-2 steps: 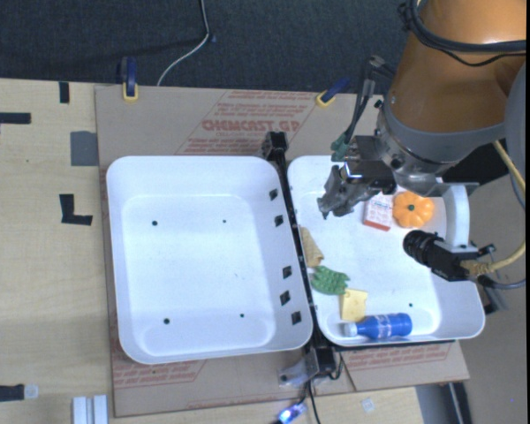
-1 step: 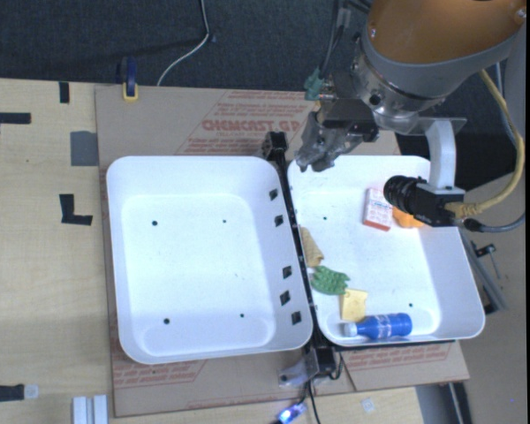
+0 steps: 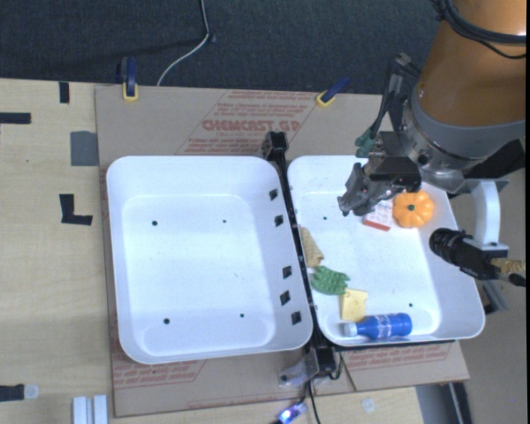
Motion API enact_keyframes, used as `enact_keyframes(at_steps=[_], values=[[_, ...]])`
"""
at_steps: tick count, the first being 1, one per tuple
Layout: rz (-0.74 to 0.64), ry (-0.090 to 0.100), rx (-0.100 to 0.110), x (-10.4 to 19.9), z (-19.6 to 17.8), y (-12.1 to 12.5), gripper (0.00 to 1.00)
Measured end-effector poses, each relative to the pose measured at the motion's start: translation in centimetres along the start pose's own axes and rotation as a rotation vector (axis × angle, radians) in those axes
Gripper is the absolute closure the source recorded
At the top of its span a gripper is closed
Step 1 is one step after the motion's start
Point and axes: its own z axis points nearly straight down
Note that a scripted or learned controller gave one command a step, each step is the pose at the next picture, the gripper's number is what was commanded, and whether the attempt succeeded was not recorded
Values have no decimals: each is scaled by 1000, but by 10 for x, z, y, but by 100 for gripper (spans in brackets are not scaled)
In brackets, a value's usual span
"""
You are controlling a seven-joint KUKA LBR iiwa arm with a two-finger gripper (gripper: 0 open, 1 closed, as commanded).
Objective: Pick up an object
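Note:
My gripper [image 3: 355,198] hangs over the upper part of the right bin [image 3: 442,321], its dark fingers pointing down and left. Just right of it lies an orange pumpkin-shaped toy [image 3: 412,209] with a small red and white piece [image 3: 379,220] beside it. Lower in the same bin sit a tan piece [image 3: 312,249], a green leafy toy [image 3: 329,280], a yellow block [image 3: 353,305] and a blue bottle [image 3: 384,327] lying on its side near the front wall. I see nothing between the fingers.
The left bin [image 3: 124,237] stands beside the right one, with a black clipped divider [image 3: 287,237] between them. Both rest on a cardboard sheet [image 3: 238,117]. A black cylinder on a bracket [image 3: 459,250] juts in over the right bin's right rim.

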Motion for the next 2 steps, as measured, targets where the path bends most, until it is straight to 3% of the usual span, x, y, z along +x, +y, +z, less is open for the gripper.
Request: enact_keyframes(at_steps=[1,2], values=[[-7,-1,-6,16,13,53,100],[-5,0,0,18,53,19,100]])
